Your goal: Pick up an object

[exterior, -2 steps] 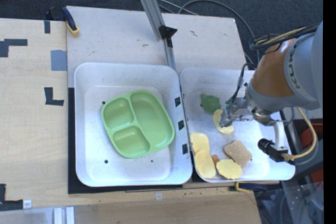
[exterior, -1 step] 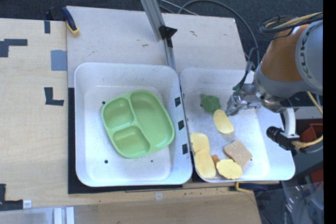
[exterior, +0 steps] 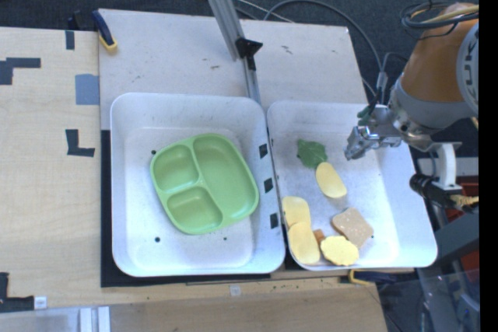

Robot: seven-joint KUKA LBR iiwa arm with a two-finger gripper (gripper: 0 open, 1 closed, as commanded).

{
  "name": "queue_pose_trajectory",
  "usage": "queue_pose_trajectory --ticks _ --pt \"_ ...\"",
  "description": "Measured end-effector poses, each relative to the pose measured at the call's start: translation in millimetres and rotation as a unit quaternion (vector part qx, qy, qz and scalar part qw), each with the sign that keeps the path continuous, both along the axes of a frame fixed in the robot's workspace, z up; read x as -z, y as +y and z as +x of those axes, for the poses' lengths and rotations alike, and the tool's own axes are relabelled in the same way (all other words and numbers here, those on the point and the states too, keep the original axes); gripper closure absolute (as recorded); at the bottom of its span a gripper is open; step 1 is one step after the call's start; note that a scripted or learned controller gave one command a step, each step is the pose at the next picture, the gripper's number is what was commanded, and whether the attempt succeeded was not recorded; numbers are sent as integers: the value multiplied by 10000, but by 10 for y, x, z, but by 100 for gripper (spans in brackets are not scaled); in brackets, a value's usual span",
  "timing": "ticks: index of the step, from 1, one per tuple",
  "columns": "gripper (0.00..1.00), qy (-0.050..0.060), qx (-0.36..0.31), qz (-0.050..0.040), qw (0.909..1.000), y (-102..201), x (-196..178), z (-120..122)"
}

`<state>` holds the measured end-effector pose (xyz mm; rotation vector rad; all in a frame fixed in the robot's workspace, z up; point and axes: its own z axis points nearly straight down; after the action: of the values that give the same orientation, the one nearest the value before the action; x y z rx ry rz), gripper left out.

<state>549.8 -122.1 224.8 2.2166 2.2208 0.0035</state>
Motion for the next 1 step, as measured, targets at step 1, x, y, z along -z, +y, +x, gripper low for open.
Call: queue_pose_trajectory --ticks 1 --pt "100 29 -27 16 10000 584 62 141"
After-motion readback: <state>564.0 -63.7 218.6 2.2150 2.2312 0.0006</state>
